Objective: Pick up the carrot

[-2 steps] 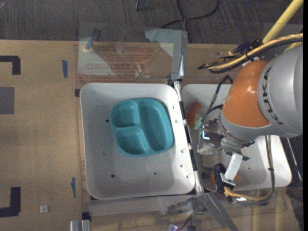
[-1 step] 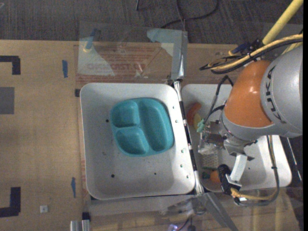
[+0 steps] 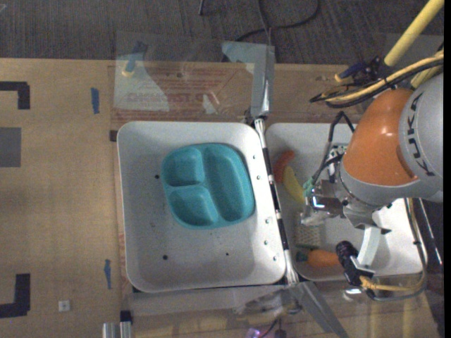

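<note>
My gripper hangs over the right bin; finger state: cannot tell, wrist and cabling cover it. Carrot lies just below the tool in frame, twd the bin's near edge, long axis approx left-right, apart from the tool. Judgement: next move is a short shift twd that near edge, then descent w/ jaws set across the axis. Obstacles: yellow item and red item sit on the far side of the tool, clear of the path. Bin wall close behind carrot = collision risk. Teal divided tray in left bin, well apart.
</note>
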You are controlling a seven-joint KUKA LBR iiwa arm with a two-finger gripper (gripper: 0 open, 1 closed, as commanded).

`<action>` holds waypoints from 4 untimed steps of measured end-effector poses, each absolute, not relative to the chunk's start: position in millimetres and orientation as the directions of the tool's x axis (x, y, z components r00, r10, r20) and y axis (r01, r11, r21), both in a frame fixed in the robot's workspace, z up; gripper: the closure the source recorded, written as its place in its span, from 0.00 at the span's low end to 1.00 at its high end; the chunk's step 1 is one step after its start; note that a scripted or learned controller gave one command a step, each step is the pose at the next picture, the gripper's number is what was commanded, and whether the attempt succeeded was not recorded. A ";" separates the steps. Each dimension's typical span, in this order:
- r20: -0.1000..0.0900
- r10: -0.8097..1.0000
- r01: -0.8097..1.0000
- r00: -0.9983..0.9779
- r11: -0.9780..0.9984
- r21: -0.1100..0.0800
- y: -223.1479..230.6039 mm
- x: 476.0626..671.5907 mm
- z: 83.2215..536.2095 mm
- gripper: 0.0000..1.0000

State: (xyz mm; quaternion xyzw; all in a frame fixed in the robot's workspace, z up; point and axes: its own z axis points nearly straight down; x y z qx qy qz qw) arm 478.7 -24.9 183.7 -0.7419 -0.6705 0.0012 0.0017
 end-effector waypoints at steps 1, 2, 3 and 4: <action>-0.001 0.979 0.979 0.204 -0.204 -0.001 26.7 533.9 184.1 1.00; 0.001 0.991 0.991 -0.133 0.133 -0.003 77.6 502.8 184.0 1.00; -0.001 0.969 0.969 0.249 -0.249 -0.006 98.1 478.1 161.0 1.00; 0.005 0.954 0.954 0.301 -0.301 0.007 131.5 481.9 90.1 1.00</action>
